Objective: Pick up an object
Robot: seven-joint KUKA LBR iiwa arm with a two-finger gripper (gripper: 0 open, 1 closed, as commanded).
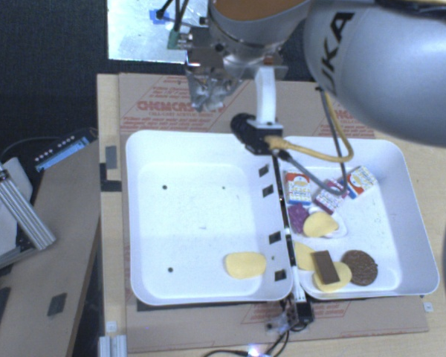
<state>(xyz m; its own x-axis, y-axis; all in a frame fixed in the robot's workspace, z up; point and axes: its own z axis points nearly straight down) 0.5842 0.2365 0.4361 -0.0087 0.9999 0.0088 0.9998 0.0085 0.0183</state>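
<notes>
The arm sits high over the far rim of the two bins, and its claw hangs above the cardboard-covered surface just beyond the left bin, well apart from anything it could take; whether its tips are spread or pressed together I cannot tell, since they blur into the metalwork. I judge this to be the approach step, with no object chosen or reached yet. The next move calls for swinging in over one bin and coming down squarely on a single item. Taking the divider between the bins as the landmark: the left bin holds one yellow disc just beside the divider at its near end. The right bin holds the rest, clustered close to the divider: printed packets, a purple piece, a pale yellow piece, a brown block lying on another yellow disc, and a round brown cookie farthest from the divider. The lone disc looks the easiest target.
</notes>
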